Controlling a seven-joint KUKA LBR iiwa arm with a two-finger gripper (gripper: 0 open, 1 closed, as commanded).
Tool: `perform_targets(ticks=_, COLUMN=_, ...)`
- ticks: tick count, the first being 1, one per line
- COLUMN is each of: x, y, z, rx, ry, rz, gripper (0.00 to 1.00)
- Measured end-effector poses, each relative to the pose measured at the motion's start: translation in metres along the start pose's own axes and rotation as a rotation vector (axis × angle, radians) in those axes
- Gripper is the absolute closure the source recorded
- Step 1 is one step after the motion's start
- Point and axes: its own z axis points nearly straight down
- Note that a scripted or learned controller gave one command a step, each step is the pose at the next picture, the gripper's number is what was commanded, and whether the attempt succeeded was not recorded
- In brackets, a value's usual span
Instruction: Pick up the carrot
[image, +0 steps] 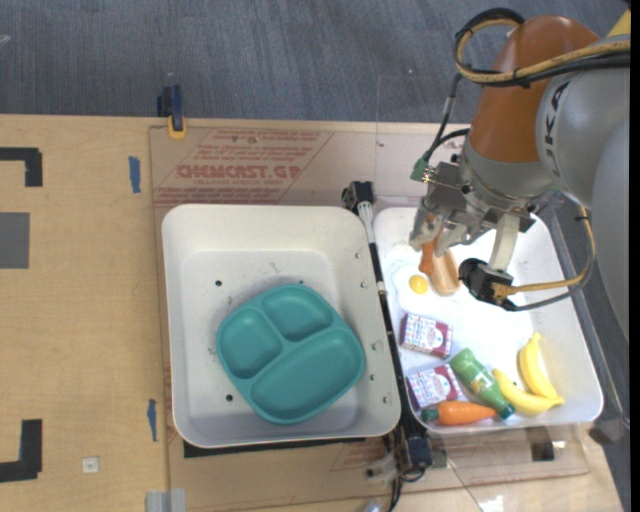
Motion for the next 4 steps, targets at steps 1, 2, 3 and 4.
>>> perform_targets(ticks=1, x=-0.002, y=0.000, z=0.002, rx=0.004, ry=-0.004, rz=0.002, gripper=0.00)
perform_targets(ticks=2, x=-0.061, y=0.018, z=0.069, rx=0.015, ry=-0.008, rz=-0.023, gripper=0.00)
perform_targets(ticks=3, x=-0.001, y=0.003, z=0.080, rx=0.014, ry=0.000, rz=0.025, gripper=0.00)
perform_targets(ticks=4, x=-0.051, y=0.038, z=0.078, rx=0.000, ry=-0.005, rz=-0.230, gripper=0.00)
